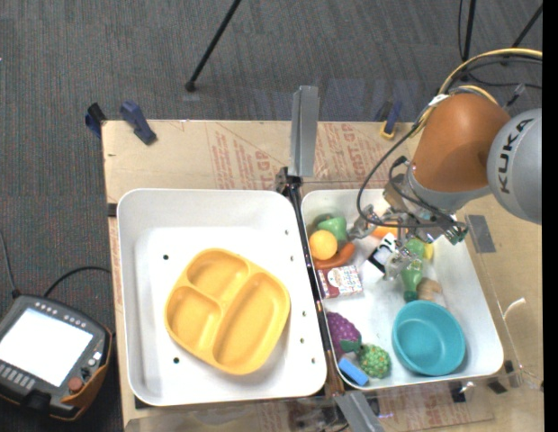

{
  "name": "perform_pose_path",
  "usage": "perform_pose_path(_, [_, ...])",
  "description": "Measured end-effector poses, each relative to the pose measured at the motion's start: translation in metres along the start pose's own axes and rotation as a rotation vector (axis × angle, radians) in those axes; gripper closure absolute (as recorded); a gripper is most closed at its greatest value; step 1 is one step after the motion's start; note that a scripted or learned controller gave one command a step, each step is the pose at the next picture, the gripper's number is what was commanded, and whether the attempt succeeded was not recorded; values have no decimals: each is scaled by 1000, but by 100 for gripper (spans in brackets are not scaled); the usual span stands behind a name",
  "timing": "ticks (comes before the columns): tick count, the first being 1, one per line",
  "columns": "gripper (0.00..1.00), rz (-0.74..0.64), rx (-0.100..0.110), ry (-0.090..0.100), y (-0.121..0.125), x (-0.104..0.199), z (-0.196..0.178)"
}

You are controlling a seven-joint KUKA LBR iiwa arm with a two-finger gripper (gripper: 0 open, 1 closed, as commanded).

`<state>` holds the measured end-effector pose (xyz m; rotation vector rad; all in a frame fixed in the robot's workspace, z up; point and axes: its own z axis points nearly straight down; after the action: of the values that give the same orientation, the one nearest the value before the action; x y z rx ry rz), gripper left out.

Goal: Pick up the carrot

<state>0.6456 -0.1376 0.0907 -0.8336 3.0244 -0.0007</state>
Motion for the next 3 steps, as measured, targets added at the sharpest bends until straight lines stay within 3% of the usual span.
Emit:
perform_pose_path(1, [0, 177, 0, 0, 23, -14, 0])
perform_pose_path(2, [100, 177, 0, -4, 24, -16, -11])
perform_pose_path(3, [100, -57, 4, -6, 15, -11, -127])
